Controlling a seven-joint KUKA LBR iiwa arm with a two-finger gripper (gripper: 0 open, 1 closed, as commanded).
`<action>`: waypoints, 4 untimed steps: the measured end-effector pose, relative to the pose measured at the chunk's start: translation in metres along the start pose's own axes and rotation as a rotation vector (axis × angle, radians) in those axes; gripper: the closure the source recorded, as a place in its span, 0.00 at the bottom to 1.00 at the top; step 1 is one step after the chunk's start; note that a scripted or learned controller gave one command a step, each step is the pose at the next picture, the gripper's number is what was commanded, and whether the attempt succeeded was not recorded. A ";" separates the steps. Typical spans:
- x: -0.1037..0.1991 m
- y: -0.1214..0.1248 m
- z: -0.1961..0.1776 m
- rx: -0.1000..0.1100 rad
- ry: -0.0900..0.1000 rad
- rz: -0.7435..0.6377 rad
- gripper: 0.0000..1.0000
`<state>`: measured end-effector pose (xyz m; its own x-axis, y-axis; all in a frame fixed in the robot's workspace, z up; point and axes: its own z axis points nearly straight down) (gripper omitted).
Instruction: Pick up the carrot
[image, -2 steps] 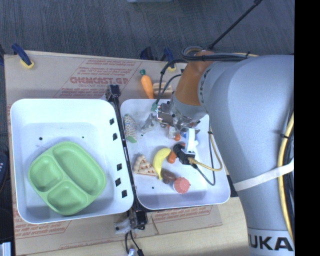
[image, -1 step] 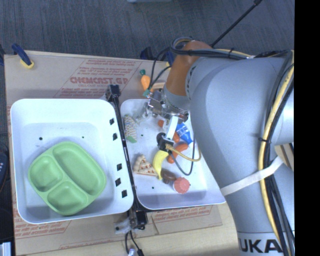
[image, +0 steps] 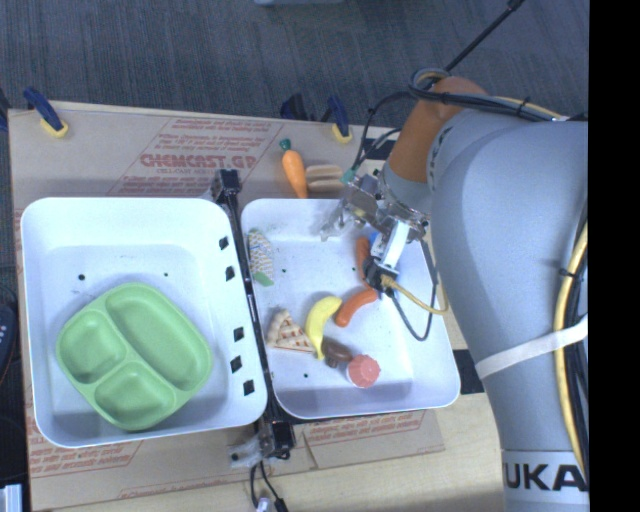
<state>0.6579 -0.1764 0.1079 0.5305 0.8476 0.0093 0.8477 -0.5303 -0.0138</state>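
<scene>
1. We found the carrot (image: 293, 172) outside both bins. It lay on the printed cardboard (image: 150, 150) just past the far rim of the right-hand bin (image: 430, 385), with its green top pointing away from the bin.
2. A bread roll (image: 323, 179) sat just beside the carrot, on the arm's side.
3. The gripper (image: 343, 214) hung over the far edge of the right-hand bin, near the roll and apart from the carrot. We could not tell how wide it stood or whether it had hold of anything.
4. In that bin we noted:
   - a corn cob (image: 261, 255) by the left wall;
   - a banana (image: 320, 322) touching a waffle wedge (image: 288, 332);
   - an orange sausage (image: 355, 305) just beside the banana;
   - a red round piece (image: 364, 371) near the front.
5. The left-hand bin (image: 60, 225) held a green divided plate (image: 133, 355).
</scene>
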 end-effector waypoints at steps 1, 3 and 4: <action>0.014 -0.010 0.016 -0.008 -0.008 0.261 0.00; 0.086 -0.062 -0.083 -0.011 -0.009 0.090 0.00; 0.030 -0.043 0.019 -0.007 -0.012 0.036 0.00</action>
<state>0.6377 -0.1277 0.0902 0.5607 0.8280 -0.0034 0.8280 -0.5607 -0.0071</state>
